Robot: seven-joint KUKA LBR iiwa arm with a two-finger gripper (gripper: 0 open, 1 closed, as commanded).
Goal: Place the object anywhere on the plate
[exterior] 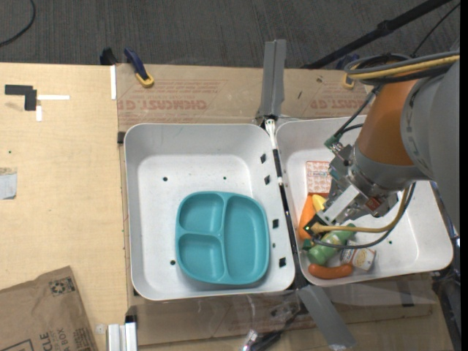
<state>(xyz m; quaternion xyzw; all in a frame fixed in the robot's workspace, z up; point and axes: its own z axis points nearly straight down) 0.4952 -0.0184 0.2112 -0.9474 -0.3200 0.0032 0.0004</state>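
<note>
Worktop [58, 196] with two bins | teal plate [223, 238] at 9 o'clock of end effector [319, 225] | grip state unclear | step: picking toy food [326, 248]; next, lift and carry leftward.

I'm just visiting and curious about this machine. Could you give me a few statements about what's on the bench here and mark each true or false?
1. The teal plate lies in the left bin. True.
2. Toy food is already on the plate. False: its compartments are bare.
3. The hand is down in the right bin, over the pile of toy food. True.
4. The arm reaches in from the left. False: it comes from the right.
</note>
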